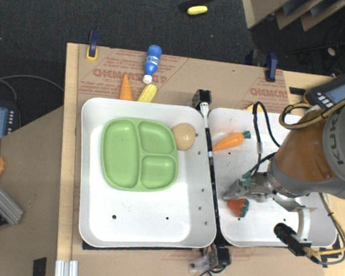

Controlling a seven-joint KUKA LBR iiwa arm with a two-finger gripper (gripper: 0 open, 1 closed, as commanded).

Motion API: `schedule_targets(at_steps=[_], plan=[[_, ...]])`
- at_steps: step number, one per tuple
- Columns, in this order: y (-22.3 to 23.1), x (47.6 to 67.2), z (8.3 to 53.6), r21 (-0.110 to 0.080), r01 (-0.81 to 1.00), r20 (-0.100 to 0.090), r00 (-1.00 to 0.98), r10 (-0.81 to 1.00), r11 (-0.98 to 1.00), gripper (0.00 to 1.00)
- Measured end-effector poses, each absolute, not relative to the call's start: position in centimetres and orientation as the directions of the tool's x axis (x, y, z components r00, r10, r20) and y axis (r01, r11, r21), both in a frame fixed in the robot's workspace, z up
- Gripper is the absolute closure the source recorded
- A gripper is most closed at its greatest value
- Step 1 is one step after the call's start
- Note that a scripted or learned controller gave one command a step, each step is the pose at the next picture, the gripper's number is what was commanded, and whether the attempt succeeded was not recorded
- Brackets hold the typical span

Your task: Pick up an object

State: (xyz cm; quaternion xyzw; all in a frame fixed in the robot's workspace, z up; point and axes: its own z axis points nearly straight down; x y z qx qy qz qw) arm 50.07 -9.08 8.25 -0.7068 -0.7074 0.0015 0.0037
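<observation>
In the right bin [254, 233] my gripper [240, 192] is down near the bin's left side, right over a small red and green toy [238, 206] that lies on the floor just below it. The view is too coarse to tell how the jaws stand or whether they touch the toy. An orange toy carrot [230, 140] lies at the back of the same bin, well apart from the gripper. The left bin [140, 222] bears a green divided plate [139, 154], with a tan round object [184, 135] at the plate's back right corner.
Behind the left bin, on the cardboard, lie a blue and white bottle [151, 63], an orange cone [125, 88] and a yellow toy [147, 93]. A yellow object [197, 10] lies on the dark floor beyond the bench. The arm's bulk covers the right bin's right half.
</observation>
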Motion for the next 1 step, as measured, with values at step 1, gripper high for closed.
schedule_targets(at_steps=[1], plan=[[-9.31,50.26,8.75,0.0,1.0,0.0,0.001,1.0,-0.001,0.0]])
